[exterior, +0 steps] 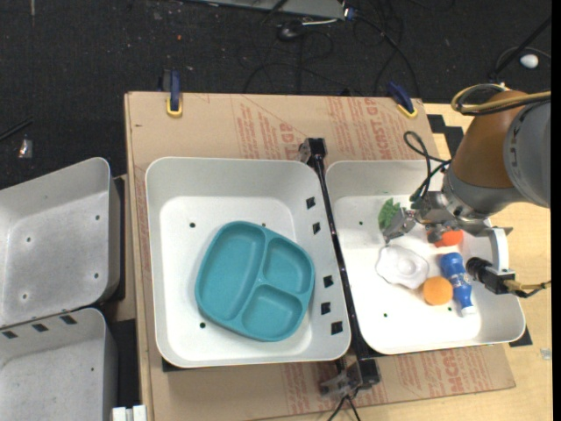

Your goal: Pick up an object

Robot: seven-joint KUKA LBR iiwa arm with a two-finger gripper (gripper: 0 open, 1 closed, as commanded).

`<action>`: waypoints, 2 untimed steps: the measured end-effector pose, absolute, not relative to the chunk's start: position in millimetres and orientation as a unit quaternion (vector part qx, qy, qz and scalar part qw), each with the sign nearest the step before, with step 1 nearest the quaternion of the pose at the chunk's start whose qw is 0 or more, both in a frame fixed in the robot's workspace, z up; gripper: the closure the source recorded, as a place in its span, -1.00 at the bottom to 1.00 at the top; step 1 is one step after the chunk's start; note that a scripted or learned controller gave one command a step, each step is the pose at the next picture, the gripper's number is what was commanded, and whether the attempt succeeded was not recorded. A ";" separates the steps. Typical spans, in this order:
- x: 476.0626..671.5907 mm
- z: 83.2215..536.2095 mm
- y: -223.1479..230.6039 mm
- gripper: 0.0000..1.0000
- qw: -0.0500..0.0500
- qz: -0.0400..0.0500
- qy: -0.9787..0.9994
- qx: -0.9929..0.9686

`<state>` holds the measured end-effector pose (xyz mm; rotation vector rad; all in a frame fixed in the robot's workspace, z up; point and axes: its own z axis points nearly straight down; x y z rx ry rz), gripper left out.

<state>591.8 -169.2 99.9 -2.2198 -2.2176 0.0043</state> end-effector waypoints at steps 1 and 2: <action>593.5 114.1 -169.2 1.00 -0.001 0.000 -0.707 -0.707; 595.1 157.6 -164.5 1.00 -0.002 -0.001 -0.708 -0.706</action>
